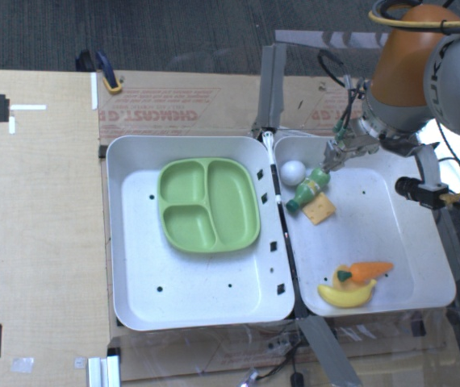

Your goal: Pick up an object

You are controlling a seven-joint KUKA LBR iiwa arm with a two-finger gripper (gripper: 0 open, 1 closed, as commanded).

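The right bin [407,240] holds a white ball [293,171], a green bottle [307,190] lying on its side, and a tan wedge [319,209] just below the bottle. A yellow banana [347,295] and an orange carrot [370,271] lie together near the bin's front edge. My gripper [335,156] hangs over the back left of that bin, just above and to the right of the bottle's upper end. Nothing is visibly between its tips.
A green divided plate [209,205] lies in the left bin [133,280]. The ridge where the two bins meet [278,216] runs close to the ball and bottle. A grey upright post [270,87] stands behind the bins. The arm's orange band [411,63] is over the right bin's back corner.
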